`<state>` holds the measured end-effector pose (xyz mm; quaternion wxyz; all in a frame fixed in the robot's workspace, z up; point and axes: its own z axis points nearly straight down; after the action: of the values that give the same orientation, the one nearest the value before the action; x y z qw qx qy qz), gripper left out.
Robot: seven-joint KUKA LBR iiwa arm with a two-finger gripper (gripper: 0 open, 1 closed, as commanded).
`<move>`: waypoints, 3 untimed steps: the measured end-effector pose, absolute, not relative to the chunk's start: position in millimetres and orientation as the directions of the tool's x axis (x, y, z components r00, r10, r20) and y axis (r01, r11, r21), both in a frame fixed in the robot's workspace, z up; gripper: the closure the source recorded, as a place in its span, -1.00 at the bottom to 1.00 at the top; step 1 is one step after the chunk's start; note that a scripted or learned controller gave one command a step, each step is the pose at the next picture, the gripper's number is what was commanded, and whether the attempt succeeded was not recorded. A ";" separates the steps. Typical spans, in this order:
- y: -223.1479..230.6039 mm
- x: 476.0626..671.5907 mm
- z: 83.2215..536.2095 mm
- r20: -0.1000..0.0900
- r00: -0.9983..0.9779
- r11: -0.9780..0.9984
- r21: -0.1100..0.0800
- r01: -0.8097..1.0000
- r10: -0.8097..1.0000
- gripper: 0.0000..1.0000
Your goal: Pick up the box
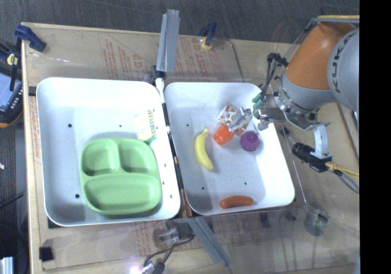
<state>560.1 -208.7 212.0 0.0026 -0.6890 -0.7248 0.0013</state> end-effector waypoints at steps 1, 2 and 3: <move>-210.0 611.1 113.3 -0.008 -0.049 0.049 0.020 0.999 0.999 -1.00; -210.0 639.2 140.1 0.000 -0.163 0.163 0.000 0.987 0.987 -1.00; -124.4 603.9 169.7 0.001 -0.340 0.340 -0.002 0.940 0.940 -1.00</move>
<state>603.9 -124.4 169.7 0.0011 -0.5743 -0.8187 0.0005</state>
